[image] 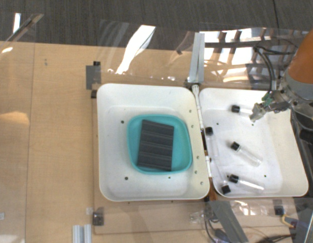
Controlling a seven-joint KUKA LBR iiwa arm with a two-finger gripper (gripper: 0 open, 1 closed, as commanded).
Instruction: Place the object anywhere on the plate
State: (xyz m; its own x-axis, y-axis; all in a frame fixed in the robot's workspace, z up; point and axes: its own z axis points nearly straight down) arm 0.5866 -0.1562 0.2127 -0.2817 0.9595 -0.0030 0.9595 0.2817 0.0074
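A teal plate point(184, 147) sits in the left bin point(111, 135). A dark ribbed rectangular block point(155, 145) lies flat on the middle of the plate. My gripper point(258, 111) hangs over the upper part of the right bin point(293, 161), far to the right of the plate. Its tips are close together and point down and to the left, with nothing visible between them.
Several clear vials with black caps lie in the right bin: one near the top point(235, 108), one in the middle point(244, 152), one at the bottom point(243, 182). A small black cap point(208, 131) rests by the divider between the bins.
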